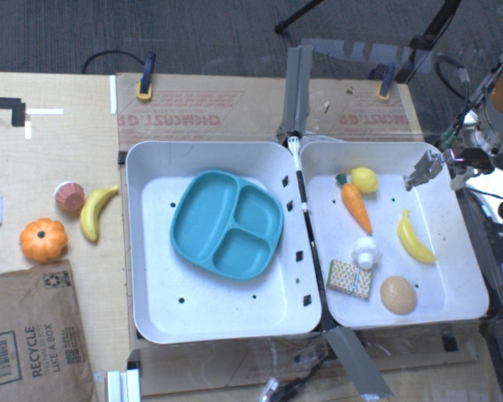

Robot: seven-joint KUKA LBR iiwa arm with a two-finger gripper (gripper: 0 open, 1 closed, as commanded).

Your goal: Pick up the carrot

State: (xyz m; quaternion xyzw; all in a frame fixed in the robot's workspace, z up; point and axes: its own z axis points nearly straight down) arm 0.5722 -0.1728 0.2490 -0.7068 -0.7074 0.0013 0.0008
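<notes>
While squinting at the right-hand shallow white bin [444, 296], can spot the orange tapered carrot [357, 207] lying flat on its floor, over in the far left part. Green top pointing away, thin tip pointing toward the near side. Sitting just beside a round yellow lemon [365, 179] at the leafy end, maybe touching, can't say for sure.

Well apart from the grey two-finger gripper [421, 174], which hangs at the far right corner of that same bin, roughly over the rim. Can't tell if released or clenched, way too small and blurry at this angle. Not wrapped around the carrot, anyway.

Also in that bin: a curved yellow banana [415, 239] to the right of the carrot, a small white lumpy thing [365, 253] just below the carrot's tip, a speckled greenish square packet [350, 279] near the front, and a tan egg-shaped object [397, 295] right next to the packet.

Over in the left-hand white bin [159, 291], just a teal plastic plate with three compartments [227, 223].

Off on the wooden desk [50, 141] to the left: a second smaller banana [96, 212], a little orange pumpkin [44, 239], a pinkish round thing [70, 197] and a brown paper recycling bag [33, 333].
</notes>
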